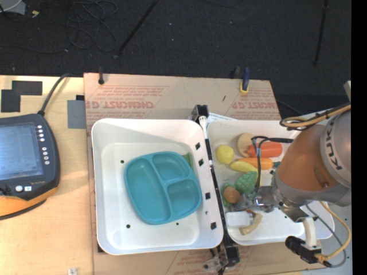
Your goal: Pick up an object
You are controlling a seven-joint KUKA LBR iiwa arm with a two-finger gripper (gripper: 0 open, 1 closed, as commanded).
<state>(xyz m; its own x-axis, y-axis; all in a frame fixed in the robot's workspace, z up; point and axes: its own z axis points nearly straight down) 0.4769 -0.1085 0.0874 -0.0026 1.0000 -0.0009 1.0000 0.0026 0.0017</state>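
The right bin (287, 235) holds several toy foods: a yellow lemon (225, 154), a beige and brown piece (245, 144), an orange carrot (269, 149), a yellow banana (243, 166), a green leafy piece (246, 182), a small brown ball (231, 195) and a pale curved piece (250, 226). My gripper (256, 202) reaches in from the right and sits low in this bin, just below the green piece, right of the brown ball and above the pale piece. The arm's orange band (304, 166) covers the bin's right half.
The left bin (109, 153) carries a teal divided plate (163, 186). A black divider (209, 176) runs between the bins. A tablet (23, 153) lies on the bench at far left. Cables (312, 119) loop off the arm at right.
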